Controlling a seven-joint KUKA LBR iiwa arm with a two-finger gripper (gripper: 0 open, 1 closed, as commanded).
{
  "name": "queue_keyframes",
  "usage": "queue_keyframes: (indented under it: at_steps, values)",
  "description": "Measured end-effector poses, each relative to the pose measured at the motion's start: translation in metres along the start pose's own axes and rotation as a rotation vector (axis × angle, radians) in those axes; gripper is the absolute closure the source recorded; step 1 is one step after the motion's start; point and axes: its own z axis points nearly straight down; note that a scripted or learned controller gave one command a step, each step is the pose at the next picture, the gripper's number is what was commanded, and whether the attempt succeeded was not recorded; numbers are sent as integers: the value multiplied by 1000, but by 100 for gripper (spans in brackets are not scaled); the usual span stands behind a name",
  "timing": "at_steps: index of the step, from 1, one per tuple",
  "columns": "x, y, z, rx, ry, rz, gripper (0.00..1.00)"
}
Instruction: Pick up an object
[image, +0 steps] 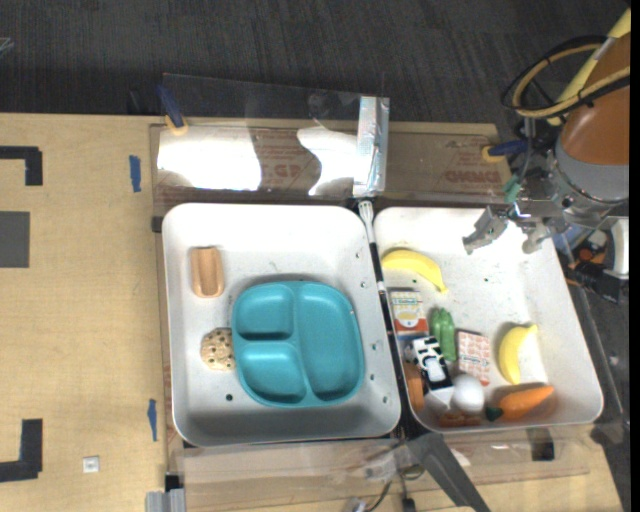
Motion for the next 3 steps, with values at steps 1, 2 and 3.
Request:
queue_keyframes:
  at_steps: [1,2,3]
  values:
    - [1,1,-11,-3,0,-2,100]
    - [1,1,-10,-2,0,-1,0]
    - [-24,-53,153,-5,-3,-207,0]
